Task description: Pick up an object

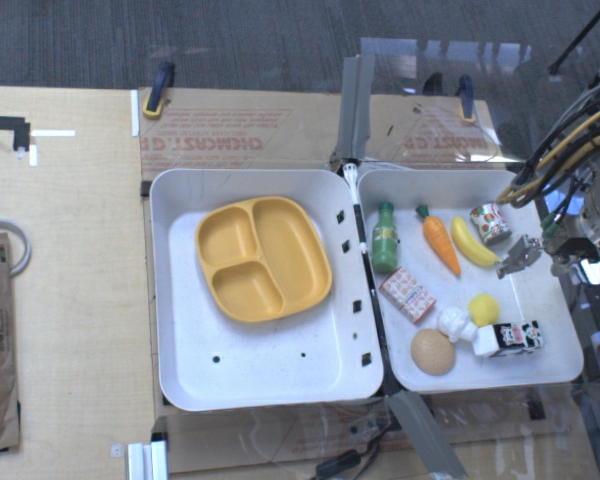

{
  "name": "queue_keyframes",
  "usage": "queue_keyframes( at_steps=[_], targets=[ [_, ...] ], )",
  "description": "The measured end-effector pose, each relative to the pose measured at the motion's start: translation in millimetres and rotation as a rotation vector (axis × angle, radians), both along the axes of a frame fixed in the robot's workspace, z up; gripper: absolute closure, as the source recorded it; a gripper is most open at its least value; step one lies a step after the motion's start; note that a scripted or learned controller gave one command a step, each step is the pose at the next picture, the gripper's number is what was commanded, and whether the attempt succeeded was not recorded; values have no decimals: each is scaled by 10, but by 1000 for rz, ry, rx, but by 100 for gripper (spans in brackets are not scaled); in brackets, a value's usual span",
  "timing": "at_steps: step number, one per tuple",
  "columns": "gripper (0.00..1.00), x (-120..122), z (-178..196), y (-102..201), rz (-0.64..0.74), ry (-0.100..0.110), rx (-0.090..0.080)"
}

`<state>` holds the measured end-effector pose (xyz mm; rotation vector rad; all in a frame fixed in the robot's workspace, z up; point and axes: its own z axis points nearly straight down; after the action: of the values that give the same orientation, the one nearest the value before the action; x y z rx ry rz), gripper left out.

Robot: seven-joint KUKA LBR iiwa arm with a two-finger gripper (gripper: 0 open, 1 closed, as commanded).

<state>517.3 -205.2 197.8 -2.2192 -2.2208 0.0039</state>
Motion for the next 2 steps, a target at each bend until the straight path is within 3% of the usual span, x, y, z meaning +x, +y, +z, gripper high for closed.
queue_keyframes(
  at_steps=[1,2],
  targets=[
    [0,566,-1022,165,23,-11,-3],
    [0,926,-1030,-54,170,-9,0]
  ],
)
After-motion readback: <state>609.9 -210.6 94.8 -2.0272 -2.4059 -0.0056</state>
